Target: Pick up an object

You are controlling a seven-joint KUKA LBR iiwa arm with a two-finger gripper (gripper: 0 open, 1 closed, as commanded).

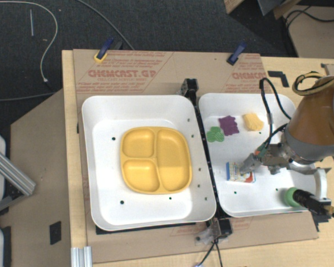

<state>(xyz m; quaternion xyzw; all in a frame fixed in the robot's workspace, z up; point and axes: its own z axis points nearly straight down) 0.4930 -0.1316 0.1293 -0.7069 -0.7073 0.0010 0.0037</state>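
Card [237, 172], white with blue and red print.

One fixed camera looks down at a slant from above the desk [156, 65], far enough back to take in both white bins [100, 121] and some dark floor [156, 15] beyond; the arm [314, 121] enters from the right.

Even, fairly bright light is falling from above, washing the two white bins [150, 107] nearly featureless, with mild glare showing on the yellow divided plate [156, 160]. Shadows are lying soft and short beside that plate. Away from the plate, the dark floor is staying dim. The picture is looking slightly soft and grainy, with small details around the plate blurring.
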